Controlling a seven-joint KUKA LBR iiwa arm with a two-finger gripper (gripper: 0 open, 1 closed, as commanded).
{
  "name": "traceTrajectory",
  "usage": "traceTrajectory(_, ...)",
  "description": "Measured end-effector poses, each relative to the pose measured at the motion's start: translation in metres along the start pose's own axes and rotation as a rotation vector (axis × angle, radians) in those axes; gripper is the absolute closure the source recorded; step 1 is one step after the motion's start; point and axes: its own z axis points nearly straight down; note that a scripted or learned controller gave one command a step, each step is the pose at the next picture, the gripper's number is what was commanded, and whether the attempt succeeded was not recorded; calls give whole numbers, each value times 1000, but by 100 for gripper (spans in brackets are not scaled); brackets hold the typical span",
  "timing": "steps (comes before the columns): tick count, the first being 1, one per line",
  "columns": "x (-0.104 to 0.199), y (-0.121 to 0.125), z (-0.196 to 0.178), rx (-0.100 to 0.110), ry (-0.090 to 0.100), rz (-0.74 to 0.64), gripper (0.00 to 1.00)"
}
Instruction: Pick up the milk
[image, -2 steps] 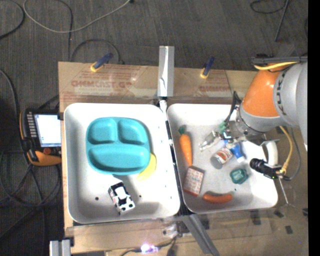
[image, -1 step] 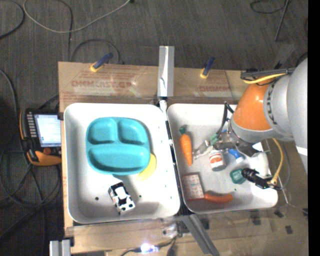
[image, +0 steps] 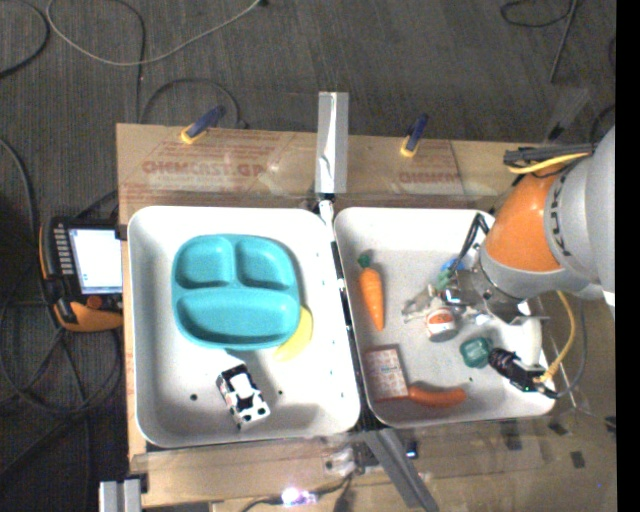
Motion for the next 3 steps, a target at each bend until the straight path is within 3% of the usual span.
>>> traceTrajectory(1,-1,1,-8,1,-1,1,100)
traceTrajectory(2,46,13,-40,21,2,-113,100)
traceTrajectory(3,59,31,-6,-3,-6,-221,100)
